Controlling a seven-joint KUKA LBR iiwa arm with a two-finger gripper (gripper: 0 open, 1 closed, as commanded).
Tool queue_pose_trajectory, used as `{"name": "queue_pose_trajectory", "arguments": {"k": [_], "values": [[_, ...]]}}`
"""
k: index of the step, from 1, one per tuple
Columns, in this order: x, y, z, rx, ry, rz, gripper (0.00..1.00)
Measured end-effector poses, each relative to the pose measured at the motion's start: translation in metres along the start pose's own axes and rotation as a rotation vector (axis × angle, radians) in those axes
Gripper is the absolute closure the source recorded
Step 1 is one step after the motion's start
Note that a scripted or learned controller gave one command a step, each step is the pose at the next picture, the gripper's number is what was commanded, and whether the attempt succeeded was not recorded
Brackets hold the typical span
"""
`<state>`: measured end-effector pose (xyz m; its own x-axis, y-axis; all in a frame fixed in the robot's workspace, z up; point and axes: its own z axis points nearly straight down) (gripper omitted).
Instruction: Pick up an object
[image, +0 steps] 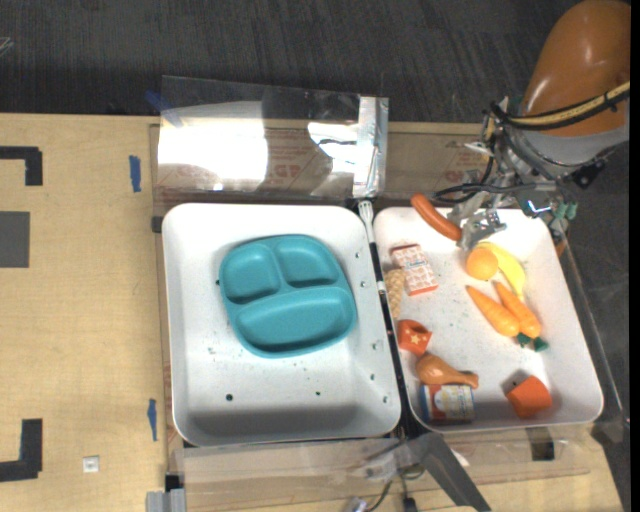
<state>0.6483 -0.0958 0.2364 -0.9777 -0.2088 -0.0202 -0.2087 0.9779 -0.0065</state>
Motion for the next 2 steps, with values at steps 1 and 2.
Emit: {"name": "queue_pose_trajectory", "arguments": {"k": [1, 2], "values": [[0.002, 0.001, 0.006, -0.005, 0.011, 0.0, 0.0], [0.035, 0.001, 0.117, -0.008, 0.021, 0.091, 0.0]]}}
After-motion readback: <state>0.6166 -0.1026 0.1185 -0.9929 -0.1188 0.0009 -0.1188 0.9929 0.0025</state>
